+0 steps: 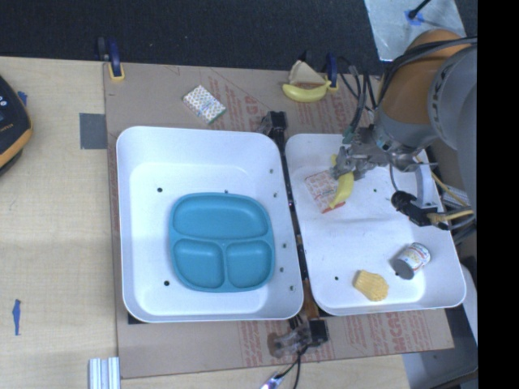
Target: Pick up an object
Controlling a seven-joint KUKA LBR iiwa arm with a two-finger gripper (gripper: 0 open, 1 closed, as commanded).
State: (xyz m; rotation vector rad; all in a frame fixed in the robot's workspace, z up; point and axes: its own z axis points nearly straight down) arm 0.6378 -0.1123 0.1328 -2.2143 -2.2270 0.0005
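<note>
**Ana:** Yellow item first: where did it lie in the overhead camera view?

**Ben:** The banana-shaped piece (344,190) lay in the right bin (438,294), near the far-left corner, partly over a small printed packet (319,188). Its long axis ran from far-right to near-left, at a slant.

**Ana:** And the tool?

**Ben:** The gripper (350,157) stood directly at the piece's far end, touching or just above it; I could not tell which. How far it was opened, and whether it had hold of anything, I could not tell either. In my judgement, any closing would need to straddle that slanted axis.

**Ana:** Other contents?

**Ben:** Right bin: a yellow sponge-like block (371,284) and a small can (411,259), both near the front. Left bin (134,217): one blue divided tray (220,241), three compartments, nothing in them.
</note>
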